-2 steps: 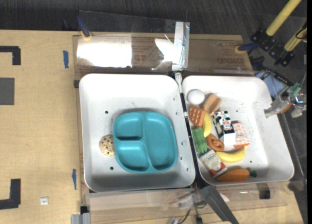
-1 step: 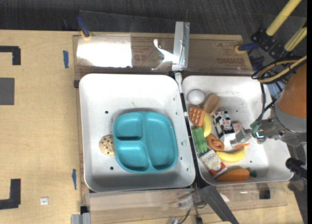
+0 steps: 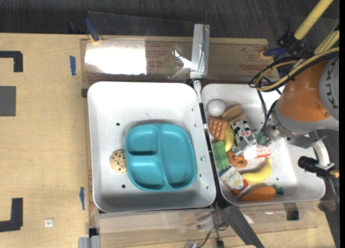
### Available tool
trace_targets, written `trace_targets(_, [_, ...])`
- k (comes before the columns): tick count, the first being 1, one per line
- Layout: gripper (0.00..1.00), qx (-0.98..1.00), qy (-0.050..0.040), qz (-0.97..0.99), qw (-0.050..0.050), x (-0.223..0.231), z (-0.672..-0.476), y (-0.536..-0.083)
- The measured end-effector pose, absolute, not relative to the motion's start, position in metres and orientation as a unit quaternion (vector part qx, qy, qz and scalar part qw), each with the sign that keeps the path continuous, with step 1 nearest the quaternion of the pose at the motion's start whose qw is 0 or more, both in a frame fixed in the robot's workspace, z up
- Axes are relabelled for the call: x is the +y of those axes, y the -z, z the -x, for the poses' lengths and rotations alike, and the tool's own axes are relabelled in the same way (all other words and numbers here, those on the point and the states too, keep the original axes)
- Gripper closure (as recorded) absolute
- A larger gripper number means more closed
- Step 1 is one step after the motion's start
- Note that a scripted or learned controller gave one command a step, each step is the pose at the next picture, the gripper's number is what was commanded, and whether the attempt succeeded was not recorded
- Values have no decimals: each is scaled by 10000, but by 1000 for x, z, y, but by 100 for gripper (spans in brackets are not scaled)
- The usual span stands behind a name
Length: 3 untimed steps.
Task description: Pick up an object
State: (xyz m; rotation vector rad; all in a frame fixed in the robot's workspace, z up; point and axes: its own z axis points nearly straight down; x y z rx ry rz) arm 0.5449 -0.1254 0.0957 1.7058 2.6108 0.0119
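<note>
Two white bins sit side by side on the tabletop (image 3: 38,133). A teal divided plate (image 3: 160,156) and a cookie (image 3: 117,160) lie in the left bin (image 3: 143,97). Toy foods, among them a banana (image 3: 257,173) and a carrot (image 3: 260,193), crowd the right bin (image 3: 302,185), beneath the pincer (image 3: 264,136); its state I cannot tell.

In the left bin (image 3: 102,107), open floor surrounds the teal divided plate (image 3: 160,156) on the far, left and near sides; only a cookie (image 3: 118,160) sits just beside its left edge. In the right bin (image 3: 307,185), my access is restricted: toy food is packed along the left wall, from the white ball (image 3: 216,106) down to the banana (image 3: 259,172) and carrot (image 3: 257,193). The near-right corner stays open.
</note>
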Motion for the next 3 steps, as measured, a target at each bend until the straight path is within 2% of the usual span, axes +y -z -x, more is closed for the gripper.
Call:
trace_targets(1, [0, 8512, -20, -5248, 31, -106, -582, -126])
trace_targets(2, [0, 7677, -89, -6405, 140, -105, -560, -101])
trace_targets(3, [100, 7674, -93, -6409, 171, -107, -562, -111])
